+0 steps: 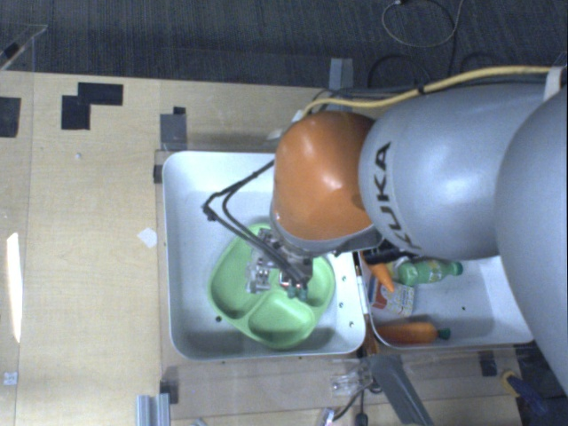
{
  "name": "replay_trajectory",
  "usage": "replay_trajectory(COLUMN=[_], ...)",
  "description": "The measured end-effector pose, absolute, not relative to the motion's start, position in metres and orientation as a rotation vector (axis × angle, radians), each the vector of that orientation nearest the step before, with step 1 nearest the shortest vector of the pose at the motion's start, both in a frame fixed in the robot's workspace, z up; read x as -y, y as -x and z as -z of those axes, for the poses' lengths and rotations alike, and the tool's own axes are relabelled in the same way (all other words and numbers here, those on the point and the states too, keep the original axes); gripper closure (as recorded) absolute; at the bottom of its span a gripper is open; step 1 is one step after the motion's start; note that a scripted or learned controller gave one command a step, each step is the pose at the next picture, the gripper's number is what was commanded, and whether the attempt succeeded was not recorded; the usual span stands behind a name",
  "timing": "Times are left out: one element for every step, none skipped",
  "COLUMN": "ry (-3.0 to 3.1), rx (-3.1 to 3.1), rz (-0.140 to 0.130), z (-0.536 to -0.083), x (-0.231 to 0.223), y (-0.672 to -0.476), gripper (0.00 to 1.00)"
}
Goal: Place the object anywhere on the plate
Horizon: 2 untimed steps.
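A light green divided plate (232,284) lies in the left white bin (191,238), toward its front. My gripper (280,278) hangs straight over the plate's middle, below the orange wrist band. The wrist hides most of the gripper, and I see no object between its tips. Whatever lies on the plate under the gripper is hidden.
The right bin (461,322) holds a green bottle (430,271), an orange carrot-like item (413,332) and a small orange-and-white packet (390,293). A black cable (232,204) loops from the wrist over the left bin. The big grey arm (461,176) covers the right bin's back.
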<state>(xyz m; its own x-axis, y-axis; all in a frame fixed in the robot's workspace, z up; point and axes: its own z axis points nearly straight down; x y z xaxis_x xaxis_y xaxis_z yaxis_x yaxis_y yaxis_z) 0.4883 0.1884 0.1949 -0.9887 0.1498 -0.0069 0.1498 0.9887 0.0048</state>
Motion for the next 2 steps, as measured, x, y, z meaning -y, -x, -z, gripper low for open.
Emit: replay_trajectory(ry=[-0.236, -0.234], rx=[-3.126, -3.120], rz=[-0.007, -0.013], z=[-0.195, -0.206], x=[-0.188, -0.190], y=[-0.488, -0.490], gripper=[0.00, 1.00])
